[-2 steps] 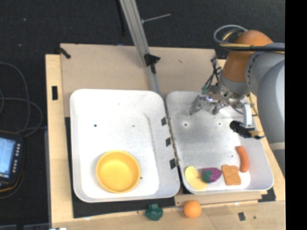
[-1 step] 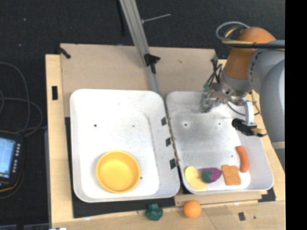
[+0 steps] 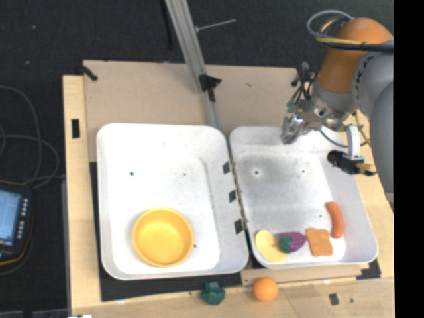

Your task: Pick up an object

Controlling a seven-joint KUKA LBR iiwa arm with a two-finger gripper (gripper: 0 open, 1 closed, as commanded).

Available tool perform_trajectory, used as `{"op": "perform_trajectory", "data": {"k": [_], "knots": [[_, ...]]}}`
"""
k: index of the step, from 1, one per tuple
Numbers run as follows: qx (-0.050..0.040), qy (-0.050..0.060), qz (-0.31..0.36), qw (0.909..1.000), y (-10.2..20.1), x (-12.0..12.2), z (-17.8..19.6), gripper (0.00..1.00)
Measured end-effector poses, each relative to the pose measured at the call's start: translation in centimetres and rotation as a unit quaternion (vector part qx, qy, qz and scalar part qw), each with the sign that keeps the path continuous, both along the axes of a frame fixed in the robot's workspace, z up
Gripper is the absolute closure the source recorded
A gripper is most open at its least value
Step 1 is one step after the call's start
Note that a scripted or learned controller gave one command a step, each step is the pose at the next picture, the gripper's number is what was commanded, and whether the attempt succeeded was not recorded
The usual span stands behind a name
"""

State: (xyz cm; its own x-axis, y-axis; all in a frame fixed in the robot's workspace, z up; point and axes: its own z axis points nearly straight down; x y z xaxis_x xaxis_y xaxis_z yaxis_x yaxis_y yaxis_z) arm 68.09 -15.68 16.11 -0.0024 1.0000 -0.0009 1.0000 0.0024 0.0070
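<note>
A single fixed camera looks down at a slant from above the bench [image 3: 165, 91], far enough off to take in both white bins [image 3: 159, 158], the bench's near edge, and dark floor [image 3: 40, 32] at left.

The grey arm [image 3: 371, 78] reaches in from the right, wrist angled downward.

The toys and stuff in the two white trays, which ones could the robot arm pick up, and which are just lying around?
For the job:
gripper
yellow bowl
orange sausage toy
orange cracker block
purple and green toy
pale yellow piece

Just lying about:
orange ball and green toy, outside the bins
metal pole
black handheld screen
</note>
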Motion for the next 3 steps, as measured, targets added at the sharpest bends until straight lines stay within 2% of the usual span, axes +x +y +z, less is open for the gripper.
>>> {"op": "perform_trajectory", "data": {"k": [1,3], "knots": [[-0.0004,0.001,0.000,1.0000,-0.2,0.1,5.3,1.00],[0.0004,0.003,0.000,1.0000,8.4,-3.4,6.0,1.00]]}}
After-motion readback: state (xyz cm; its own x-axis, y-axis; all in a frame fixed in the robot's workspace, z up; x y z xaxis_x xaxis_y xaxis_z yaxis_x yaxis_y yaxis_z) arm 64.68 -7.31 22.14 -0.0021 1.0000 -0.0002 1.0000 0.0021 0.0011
